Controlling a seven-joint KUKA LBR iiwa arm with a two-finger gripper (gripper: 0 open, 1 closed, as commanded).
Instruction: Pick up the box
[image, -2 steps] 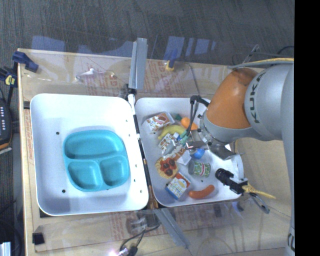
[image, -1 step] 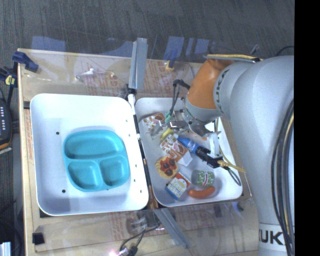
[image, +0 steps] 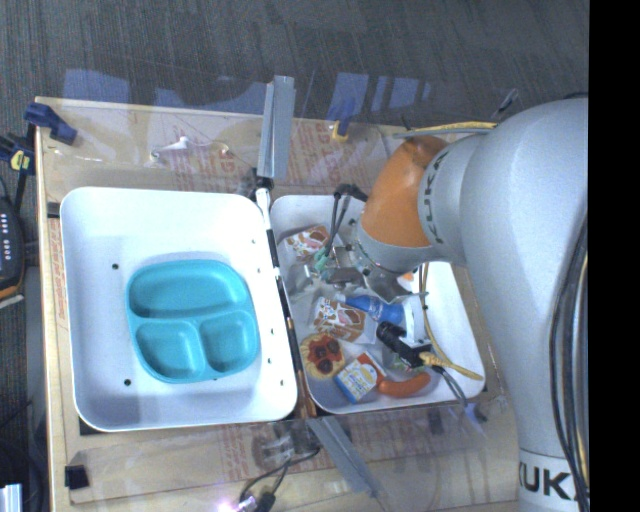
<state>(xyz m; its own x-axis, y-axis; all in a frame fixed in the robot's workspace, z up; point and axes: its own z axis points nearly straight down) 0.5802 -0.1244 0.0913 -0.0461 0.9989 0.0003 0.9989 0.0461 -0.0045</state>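
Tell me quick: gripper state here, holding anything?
Gripper: down in the right bin among the items; open or shut cannot be told, no box seen between them.

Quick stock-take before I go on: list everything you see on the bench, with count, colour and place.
Bins: two, white, side by side on the bench.
Tray: one, turquoise, three compartments, in the left bin.
Box: one, small, blue and yellow, near front edge of the right bin.
Sausage: one, red-orange, right of the box.
Snack packets: several, printed, red and white, middle of the right bin.
Bench: one, tan.
Arm: one, grey, orange band, over the right bin.
Gripper: among the packets.
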